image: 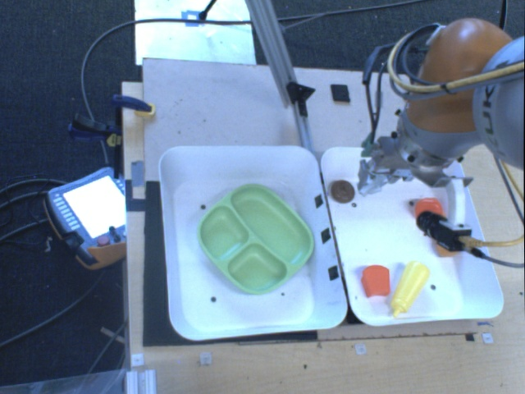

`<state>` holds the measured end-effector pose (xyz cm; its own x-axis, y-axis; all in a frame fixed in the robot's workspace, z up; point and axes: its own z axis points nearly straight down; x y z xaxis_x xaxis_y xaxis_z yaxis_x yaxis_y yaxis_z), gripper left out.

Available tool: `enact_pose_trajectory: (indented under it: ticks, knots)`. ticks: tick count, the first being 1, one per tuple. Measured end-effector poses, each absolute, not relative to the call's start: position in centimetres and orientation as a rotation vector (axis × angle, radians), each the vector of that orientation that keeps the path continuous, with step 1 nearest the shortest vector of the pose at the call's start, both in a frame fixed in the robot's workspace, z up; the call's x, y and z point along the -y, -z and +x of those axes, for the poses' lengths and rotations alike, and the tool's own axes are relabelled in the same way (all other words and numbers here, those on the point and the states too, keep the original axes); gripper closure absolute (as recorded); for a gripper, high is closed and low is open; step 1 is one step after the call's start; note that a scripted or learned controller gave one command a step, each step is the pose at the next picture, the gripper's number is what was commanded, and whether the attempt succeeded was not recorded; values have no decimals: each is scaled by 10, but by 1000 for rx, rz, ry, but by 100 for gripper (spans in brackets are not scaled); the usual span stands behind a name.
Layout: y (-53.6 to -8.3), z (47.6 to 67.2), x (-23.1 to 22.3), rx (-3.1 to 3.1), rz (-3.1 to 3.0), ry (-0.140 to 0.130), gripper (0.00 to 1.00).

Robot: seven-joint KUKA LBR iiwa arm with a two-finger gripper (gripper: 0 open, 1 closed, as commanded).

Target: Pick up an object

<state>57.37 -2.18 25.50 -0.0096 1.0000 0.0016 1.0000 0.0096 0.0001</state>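
Overhead | hand (367, 179) low in right bin (484, 298), grip state cannot tell | brown disc (342, 190) just beside: likely light, stiff, flat; pinch across its edges.

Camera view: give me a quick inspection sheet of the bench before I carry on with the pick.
Surface: two white bins side by side, left bin and right bin, on a pale board.
Job's things: in the right bin, a brown disc near its left wall, a red cup and a yellow bottle near the front, and an orange piece on the right.
Clutter: green divided plate in the left bin.
Tool: tool hangs over the right bin's back left part, just right of the disc; finger state unclear.
Cables: yellow and black cables loop around the arm; black wires cross the floor.
Surroundings: handheld screen at left, dark carpet.
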Motion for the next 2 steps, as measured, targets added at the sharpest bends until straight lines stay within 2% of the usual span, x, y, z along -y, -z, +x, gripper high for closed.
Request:
enact_pose_trajectory:
  ticks: [1, 2]
  knots:
    - [-237, 556, -24, 2231, -2209, 1, 100]
    - [-231, 530, -69, 2230, -2210, -1, 100]
